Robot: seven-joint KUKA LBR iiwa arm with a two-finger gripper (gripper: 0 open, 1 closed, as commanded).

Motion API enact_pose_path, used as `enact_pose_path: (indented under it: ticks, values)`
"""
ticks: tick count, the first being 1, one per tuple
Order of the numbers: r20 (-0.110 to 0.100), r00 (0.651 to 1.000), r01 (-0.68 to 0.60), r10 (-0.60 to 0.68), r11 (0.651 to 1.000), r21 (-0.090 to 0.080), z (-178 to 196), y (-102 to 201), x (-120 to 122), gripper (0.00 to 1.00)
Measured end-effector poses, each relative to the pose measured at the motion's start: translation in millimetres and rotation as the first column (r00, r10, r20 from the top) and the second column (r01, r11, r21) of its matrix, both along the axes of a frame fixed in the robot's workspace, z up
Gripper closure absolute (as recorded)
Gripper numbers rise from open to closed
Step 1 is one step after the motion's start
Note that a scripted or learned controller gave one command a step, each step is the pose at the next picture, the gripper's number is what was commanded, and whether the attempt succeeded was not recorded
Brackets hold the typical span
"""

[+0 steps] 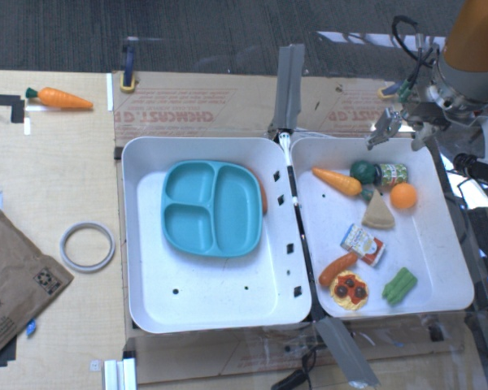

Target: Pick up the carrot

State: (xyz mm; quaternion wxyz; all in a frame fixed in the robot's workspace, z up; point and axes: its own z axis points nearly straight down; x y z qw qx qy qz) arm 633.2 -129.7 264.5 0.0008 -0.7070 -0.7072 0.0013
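Overhead slanted view, two white bins side by side on bench. Left bin (146, 218) holds blue divided plate (212, 208). Right bin (447, 218) holds toy food: carrot (337, 181) lying at upper left, tip toward divider, leafy end touching dark green can (378, 172); orange ball (403, 196) near. Hand (400, 128) hovers above bin's far rim, well apart from carrot, fingers spread, pinching nothing, likely poised for descent. Second carrot (59, 98) lies outside bins, far left on bench; bin carrot judged easier reach
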Motion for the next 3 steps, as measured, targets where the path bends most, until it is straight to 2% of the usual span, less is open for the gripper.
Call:
enact_pose_path:
  ticks: [1, 2, 3]
  values:
    - [0.0, 0.999, 0.051, -0.051, 0.999, 0.0, -134.7, 8.8, 19.2, 0.0]
    - [0.002, 0.999, 0.049, -0.049, 0.999, 0.0, -172.4, 25.3, 16.6, 0.0]
    - [-0.01, 0.999, 0.053, -0.053, 0.999, 0.001, -162.3, 23.4, 14.3, 1.0]
